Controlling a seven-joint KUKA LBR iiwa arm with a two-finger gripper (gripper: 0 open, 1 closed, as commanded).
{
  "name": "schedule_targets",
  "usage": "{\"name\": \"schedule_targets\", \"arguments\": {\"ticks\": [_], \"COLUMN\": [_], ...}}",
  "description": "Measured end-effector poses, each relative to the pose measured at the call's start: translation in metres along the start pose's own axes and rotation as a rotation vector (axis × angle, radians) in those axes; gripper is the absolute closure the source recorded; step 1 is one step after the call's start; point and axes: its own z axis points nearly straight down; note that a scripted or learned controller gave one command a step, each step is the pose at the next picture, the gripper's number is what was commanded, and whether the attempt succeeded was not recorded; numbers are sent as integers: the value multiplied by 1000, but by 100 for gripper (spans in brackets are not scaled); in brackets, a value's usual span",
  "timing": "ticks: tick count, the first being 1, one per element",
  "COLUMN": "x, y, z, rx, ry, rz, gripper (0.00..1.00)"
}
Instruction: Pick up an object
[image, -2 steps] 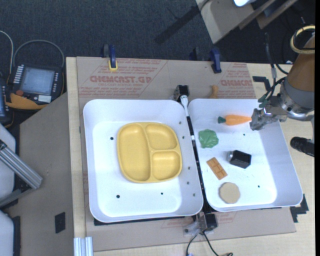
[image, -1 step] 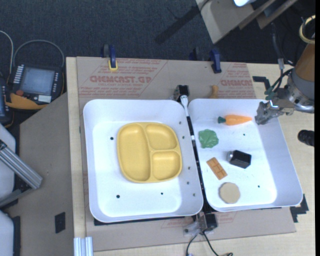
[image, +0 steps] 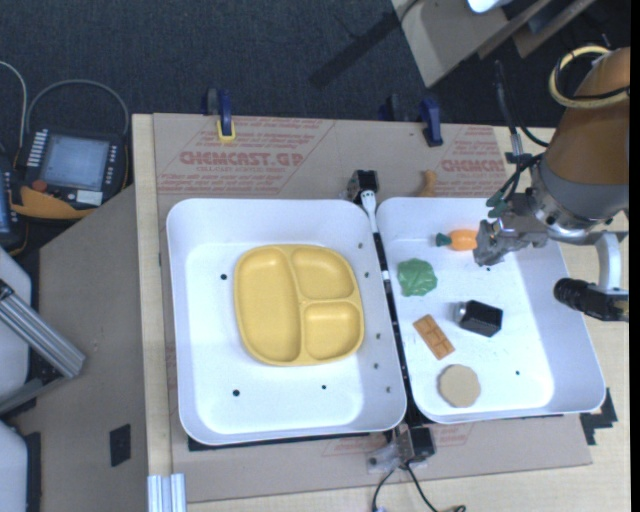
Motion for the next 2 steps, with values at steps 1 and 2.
{"name": "schedule_targets", "arguments": {"ticks": [1,2], "x": [54,109], "y": [-12,-29], "z": [-10,-17], "rx": [-1,-1], "ry": [1,1], "rz": [-2,-2], "gripper": [100,100]}}
